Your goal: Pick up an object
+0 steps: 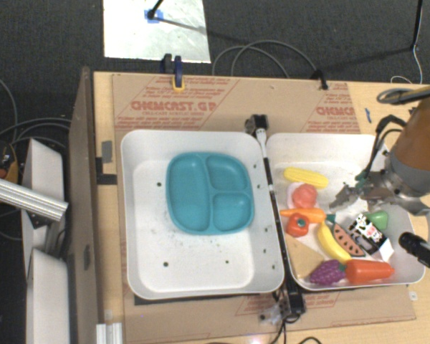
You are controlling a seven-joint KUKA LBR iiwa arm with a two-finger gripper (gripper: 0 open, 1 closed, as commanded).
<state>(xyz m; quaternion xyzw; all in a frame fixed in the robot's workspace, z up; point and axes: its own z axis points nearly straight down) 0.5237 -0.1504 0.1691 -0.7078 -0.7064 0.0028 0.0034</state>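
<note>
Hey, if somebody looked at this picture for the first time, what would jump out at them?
Probably the teal plastic divided plate, lying alone in the left white bin. Next, the bright heap of toy food in the right white bin: a yellow banana, a purple grape bunch and an orange carrot. The grey arm's pincer hovers above them.

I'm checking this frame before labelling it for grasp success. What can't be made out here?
- Pincer, camera view: too small and blurred to tell its state or whether it holds anything.
- Arm: cut off by the right edge.
- Black-and-white toy in the right bin: too small to identify.
- Green toy: partly hidden behind it.
</note>
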